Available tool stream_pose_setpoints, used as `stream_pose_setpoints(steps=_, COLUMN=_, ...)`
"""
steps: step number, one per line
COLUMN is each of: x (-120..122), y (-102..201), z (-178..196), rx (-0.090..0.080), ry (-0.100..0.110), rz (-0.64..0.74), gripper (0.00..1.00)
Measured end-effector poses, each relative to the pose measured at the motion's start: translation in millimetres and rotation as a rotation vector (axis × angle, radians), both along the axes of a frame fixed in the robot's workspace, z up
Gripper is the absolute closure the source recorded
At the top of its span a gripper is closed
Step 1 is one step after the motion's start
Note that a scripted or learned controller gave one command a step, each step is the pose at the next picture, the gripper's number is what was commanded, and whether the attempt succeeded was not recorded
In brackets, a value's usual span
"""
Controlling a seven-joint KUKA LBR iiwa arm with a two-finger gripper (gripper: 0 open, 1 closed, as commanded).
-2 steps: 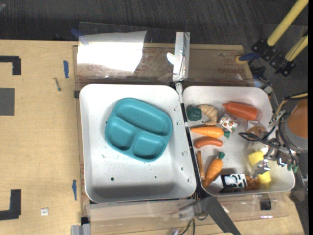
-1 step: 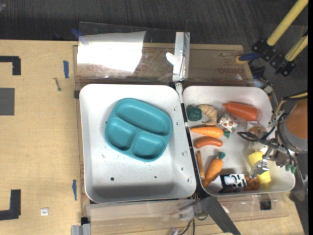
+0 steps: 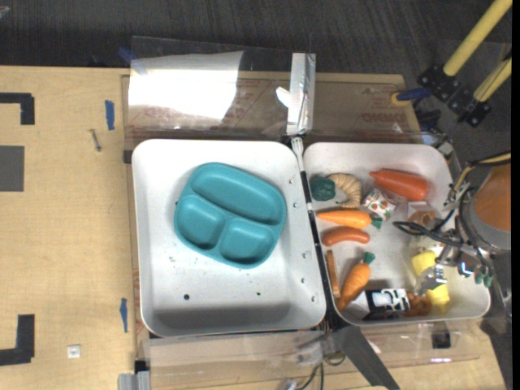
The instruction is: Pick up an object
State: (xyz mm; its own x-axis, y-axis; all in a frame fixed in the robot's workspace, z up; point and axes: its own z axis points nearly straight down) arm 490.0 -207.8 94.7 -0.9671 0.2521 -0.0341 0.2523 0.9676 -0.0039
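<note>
Gripper: right bin, 4 o'clock, over yellow toy; fingers' state cannot be told.
Left bin: teal divided plate, centre.
Carrot: right bin, 7 o'clock.

Robotics lab: plywood counter with black tape markers, two white bins, clear acrylic guard, grey carpet floor.

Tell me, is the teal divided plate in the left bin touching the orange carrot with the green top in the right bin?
Apart. The camera view shows the teal plate in the left bin and the carrot in the right bin, with both bin walls between them.
</note>
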Motion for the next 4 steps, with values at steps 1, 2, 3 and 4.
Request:
stream_pose_setpoints(steps=1, x=0.4, y=0.7, z=0.0, rx=0.000, ry=0.000, rz=0.021, gripper=0.00)
stream_pose_setpoints(steps=2, x=0.4, y=0.8, z=0.0, rx=0.000, ry=0.000, rz=0.030, gripper=0.00)
stream_pose_setpoints(steps=3, x=0.4, y=-5.2, z=-0.7, rx=0.005, ry=0.000, rz=0.017, gripper=0.00)
stream_pose_setpoints(steps=4, x=0.1, y=0.0, z=-0.2, rx=0.001, ry=-0.002, rz=0.030, gripper=0.00)
